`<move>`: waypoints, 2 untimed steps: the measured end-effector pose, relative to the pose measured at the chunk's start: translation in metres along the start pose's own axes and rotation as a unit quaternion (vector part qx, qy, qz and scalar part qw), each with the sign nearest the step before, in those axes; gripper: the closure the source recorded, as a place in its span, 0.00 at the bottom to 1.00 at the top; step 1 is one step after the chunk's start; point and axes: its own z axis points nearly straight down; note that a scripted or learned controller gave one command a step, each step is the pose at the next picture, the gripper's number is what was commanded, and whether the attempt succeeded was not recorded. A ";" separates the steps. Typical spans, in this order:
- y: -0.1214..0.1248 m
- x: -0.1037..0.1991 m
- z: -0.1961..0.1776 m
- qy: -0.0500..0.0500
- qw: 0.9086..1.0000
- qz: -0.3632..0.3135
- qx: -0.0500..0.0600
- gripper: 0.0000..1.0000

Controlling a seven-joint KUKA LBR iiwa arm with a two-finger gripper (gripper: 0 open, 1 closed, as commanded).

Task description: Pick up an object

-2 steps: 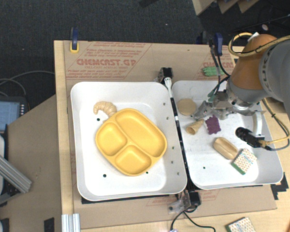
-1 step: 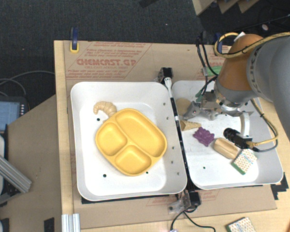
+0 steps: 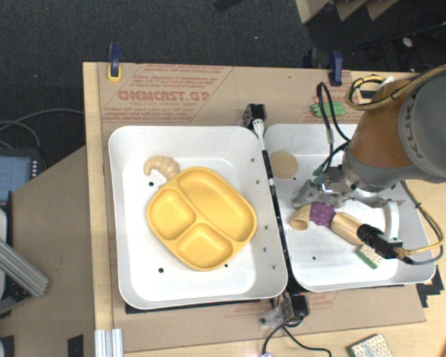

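The arm reaches down into the right bin (image 3: 305, 274), with its gripper (image 3: 320, 192) low over a small cluster of things near the divider (image 3: 271, 192) between the two bins. The wrist covers the tips, so whether the gripper is spread or closed cannot be told.

The likeliest target is the purple piece (image 3: 322, 213), lying just below the gripper and touching a tan cylinder (image 3: 301, 216) on its divider side and a wooden-handled tool (image 3: 349, 227) on its far side. It looks small, light and rigid, probably plastic with a smooth skin that could slip; a pinch across its short width seems safest, though the neighbours pressed against it leave little gap.

A flat tan disc (image 3: 285, 163) lies close to the divider, further up the bin; it looks too thin to pinch easily. Room is tight towards the divider and more open towards the bin's lower edge.

Across the divider, in the left bin (image 3: 126, 222), sit a yellow sectioned plate (image 3: 201, 218) and a beige curled piece (image 3: 160, 166), touching the plate's upper rim.
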 end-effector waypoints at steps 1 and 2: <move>0.067 -0.010 -0.002 -0.001 1.000 -0.002 -0.006 0.00; -0.034 -0.021 0.001 0.000 1.000 0.001 0.001 0.00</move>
